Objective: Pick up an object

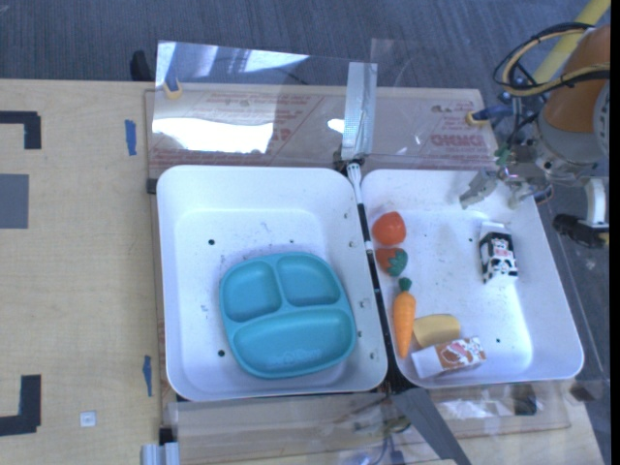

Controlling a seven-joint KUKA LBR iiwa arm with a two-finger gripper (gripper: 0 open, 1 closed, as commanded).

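I see the gripper [498,184] over the far end of the right white bin [557,308], its two pale metal fingers [475,191] spread apart with nothing between them. The wrist behind them is a tangle of cables, and the grey arm with its orange band [573,100] is cut off by the frame's right edge.

Nearest below the fingers stands a small black-and-white carton with a cow-patch pattern [497,256]; any print on it is too small for me to read. Left of the fingers, against the bin's inner wall, lie a red-orange toy tomato [388,228] and a smaller orange-and-green toy piece [392,260] that I cannot identify. Farther down on that side lie an orange toy carrot with a green top [403,319], a yellow wedge-like block [436,329] just beside it, and a white-and-red packet [451,356] whose label is illegible.

Well left of the fingers, the left white bin [184,260] holds a teal plastic plate with three compartments [286,313]. Beyond both bins stand clear plastic panels [252,105]; red lettering on the right one [448,139] is too blurred to read.
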